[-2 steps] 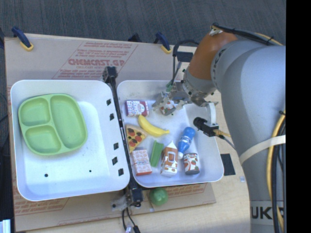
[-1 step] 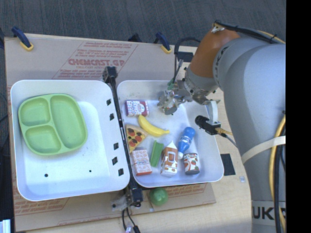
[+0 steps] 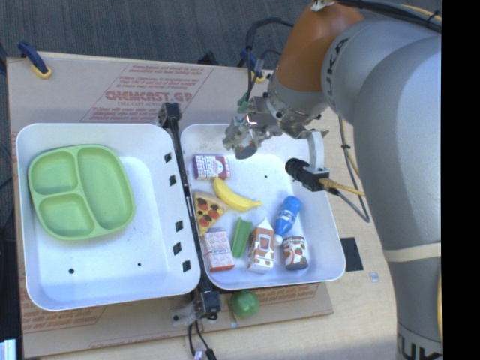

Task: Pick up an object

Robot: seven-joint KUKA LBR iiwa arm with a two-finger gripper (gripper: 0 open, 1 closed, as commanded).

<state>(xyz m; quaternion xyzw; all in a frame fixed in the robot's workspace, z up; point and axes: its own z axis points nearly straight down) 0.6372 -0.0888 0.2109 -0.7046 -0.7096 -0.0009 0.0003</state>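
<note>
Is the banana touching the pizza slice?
Apart. The camera view shows white bin floor between the banana and the pizza slice.

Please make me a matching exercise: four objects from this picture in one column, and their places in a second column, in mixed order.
Objects:
1. green divided plate
2. banana
3. green ball
4. pizza slice

Places:
A. outside the bins, on the cardboard at the near edge
B. in the left bin
C. right bin, against the wall shared with the left bin
D. middle of the right bin, below the tool

Pairs: 1-B, 2-D, 3-A, 4-C
</note>
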